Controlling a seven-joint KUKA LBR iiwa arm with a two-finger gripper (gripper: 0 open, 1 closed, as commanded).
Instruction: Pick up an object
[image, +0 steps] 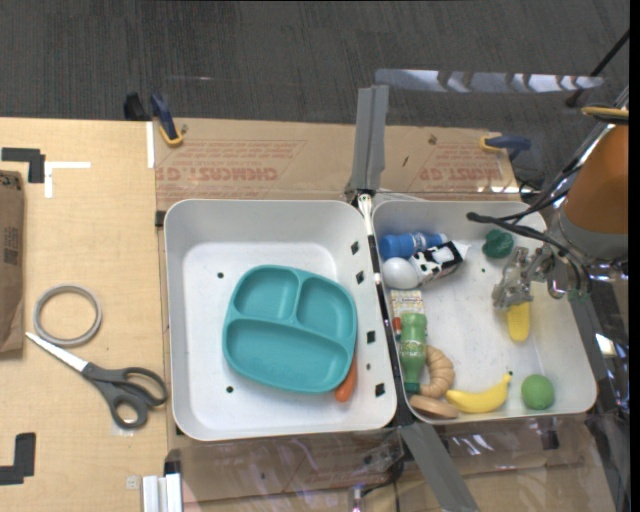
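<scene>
My gripper hangs over the right part of the right bin, coming in from the right edge. Directly below its tip lies a small yellow piece, touching or nearly touching it; whether it is gripped I cannot tell. A yellow banana and a green ball lie along the bin's near wall. A dark green lump sits at the far wall, just left of the arm.
The right bin's left side holds a blue toy, a white ball, a black-and-white cow, a green bottle and a tan ring piece. The left bin has a teal divided plate and an orange carrot. Scissors and a tape roll lie on the bench.
</scene>
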